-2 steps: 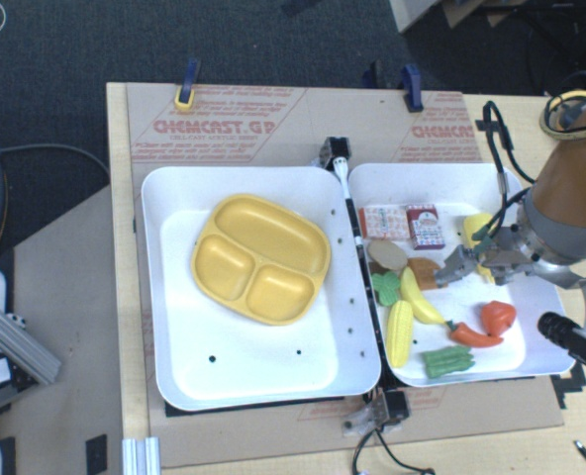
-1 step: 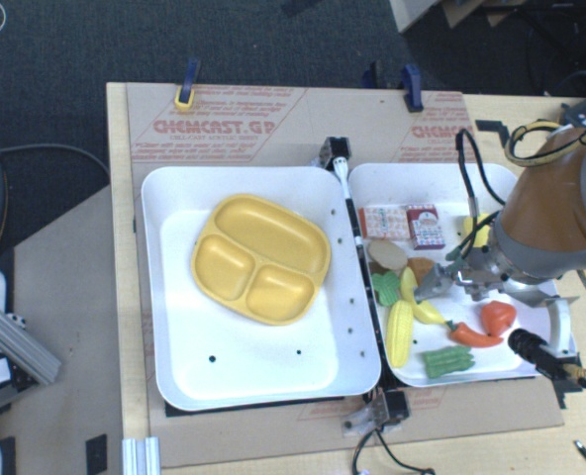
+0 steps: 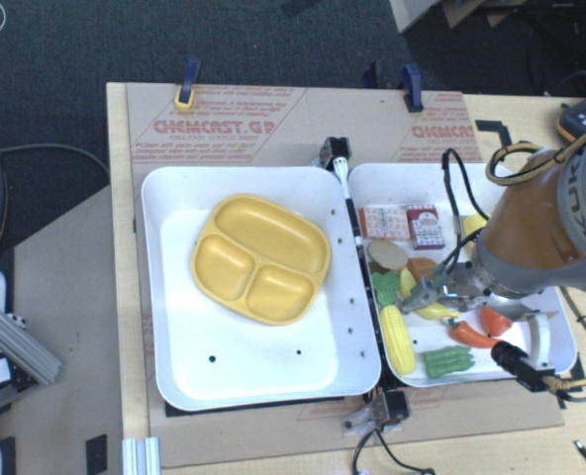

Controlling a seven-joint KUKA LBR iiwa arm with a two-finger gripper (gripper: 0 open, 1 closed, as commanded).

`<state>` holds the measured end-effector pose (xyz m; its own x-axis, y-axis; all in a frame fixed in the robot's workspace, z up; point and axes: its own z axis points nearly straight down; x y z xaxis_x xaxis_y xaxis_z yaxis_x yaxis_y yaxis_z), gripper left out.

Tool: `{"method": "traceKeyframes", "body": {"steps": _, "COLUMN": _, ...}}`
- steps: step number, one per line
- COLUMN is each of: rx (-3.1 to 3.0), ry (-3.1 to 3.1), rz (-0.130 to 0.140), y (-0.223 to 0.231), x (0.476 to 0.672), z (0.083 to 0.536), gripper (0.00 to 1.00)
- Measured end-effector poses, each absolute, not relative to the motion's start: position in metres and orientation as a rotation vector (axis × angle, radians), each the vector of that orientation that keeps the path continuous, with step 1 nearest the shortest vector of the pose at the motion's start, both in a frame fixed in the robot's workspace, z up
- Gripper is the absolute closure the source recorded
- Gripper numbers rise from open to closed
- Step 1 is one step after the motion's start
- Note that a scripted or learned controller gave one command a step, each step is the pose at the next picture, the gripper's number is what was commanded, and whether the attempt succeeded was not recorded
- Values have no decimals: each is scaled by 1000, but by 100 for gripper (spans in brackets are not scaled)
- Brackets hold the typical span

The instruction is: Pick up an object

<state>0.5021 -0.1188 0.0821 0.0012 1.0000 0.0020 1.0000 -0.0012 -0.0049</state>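
Observation:
The right bin (image 3: 397, 178) holds several toy foods: a red and white box (image 3: 404, 223), a brown round piece (image 3: 387, 255), a green piece (image 3: 386, 288), a corn cob (image 3: 398, 337), a yellow banana-like piece (image 3: 434, 312), an orange carrot (image 3: 468, 333), a red piece (image 3: 495, 320) and a green vegetable (image 3: 447, 361). My gripper (image 3: 432, 294) hangs low in the middle of this bin, just over the yellow piece and beside the green one. The arm's grey and orange wrist (image 3: 531, 231) covers the bin's right part. Nothing shows held.
The left bin (image 3: 174, 265) carries a yellow divided plate (image 3: 261, 257) in its upper middle. Bare white floor lies below and left of the plate. Blue clamps (image 3: 410, 85) and a yellow clamp (image 3: 185, 95) sit on the board's far edge.

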Motion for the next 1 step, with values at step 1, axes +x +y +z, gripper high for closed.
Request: {"method": "traceKeyframes", "body": {"steps": 1, "rx": -2224, "ry": -2219, "rz": -1, "y": -119, "x": 503, "z": 95, "gripper": 100}}
